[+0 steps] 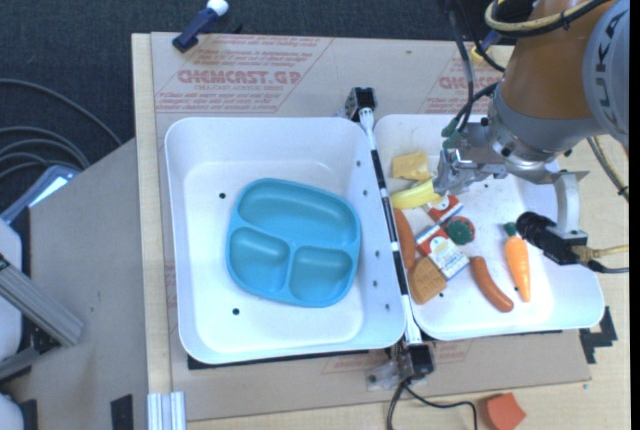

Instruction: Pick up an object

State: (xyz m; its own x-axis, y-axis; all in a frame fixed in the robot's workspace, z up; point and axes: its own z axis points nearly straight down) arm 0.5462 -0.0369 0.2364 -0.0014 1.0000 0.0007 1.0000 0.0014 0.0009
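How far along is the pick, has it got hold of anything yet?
Done: the arm is over the right bin, with the gripper lowered above the yellow piece near the divider. In hand: nothing visibly between the fingers. Left: the grasp and the lift. The carrot, the sausage and the other toy foods lie on the bin floor; the blue tray sits in the left bin.

Even, bright overhead lighting; white bins (190,218) nearly overexposed, soft shadows under their rims, dark floor at top, slight overall softness
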